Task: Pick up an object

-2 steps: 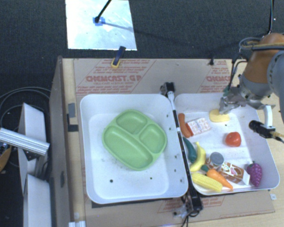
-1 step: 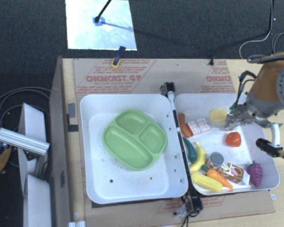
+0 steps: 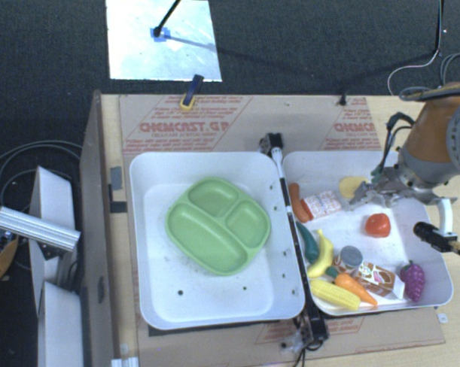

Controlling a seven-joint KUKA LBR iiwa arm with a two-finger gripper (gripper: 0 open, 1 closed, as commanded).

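Observation:
The right bin [image 3: 423, 210] holds several toy foods. A red tomato [image 3: 378, 225] lies near its middle and a yellow piece [image 3: 351, 186] lies at the back. A pink-and-white packet [image 3: 322, 205] lies beside an orange-red piece [image 3: 297, 203] near the left wall. Toward the front are a banana [image 3: 321, 258], a grey can [image 3: 350, 256], a carrot [image 3: 355, 287], corn [image 3: 333, 294], a small carton [image 3: 380, 277] and purple grapes [image 3: 413, 279]. My gripper [image 3: 372, 190] hangs over the back of this bin, just right of the yellow piece and above the tomato. Nothing shows in its grasp.
The left bin [image 3: 158, 294] holds a green divided plate [image 3: 216, 224]. A dark green piece [image 3: 308, 244] lies against the divider between the bins. The arm's orange band [image 3: 431, 130] and grey wrist stand over the right bin's back right corner. A black fitting [image 3: 435, 238] juts out over its right wall.

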